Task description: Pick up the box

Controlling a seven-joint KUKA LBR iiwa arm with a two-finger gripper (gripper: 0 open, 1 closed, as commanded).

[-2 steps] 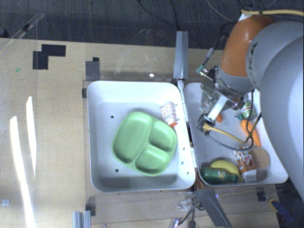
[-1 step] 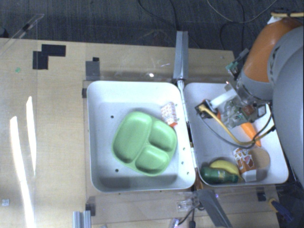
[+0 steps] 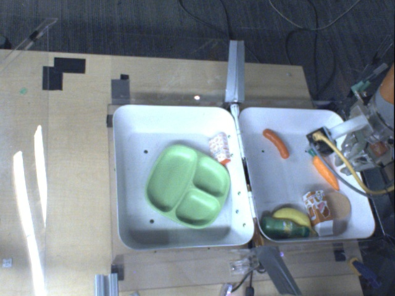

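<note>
The pickup is not yet done. The small white carton printed in orange (image 3: 316,205), which I take to be the box, lies on the floor of the right-hand white plastic bin (image 3: 290,112), in its near right part. It sits just right of a yellow banana (image 3: 290,214) and a dark green bottle (image 3: 285,226), and leans against a round tan disc (image 3: 338,206). Nothing grips it, so the whole grasp and lift are left to do.

The grey metal claw (image 3: 355,153) hangs over the right edge of the same bin, farther off than the carton and well apart from it. It is close to a slim orange carrot (image 3: 325,171). The claw is cut off and cluttered at the frame's edge, so I cannot tell whether it is spread or clenched, and nothing shows held in it.

To reach the carton it would need to come nearer and a little left.
</note>
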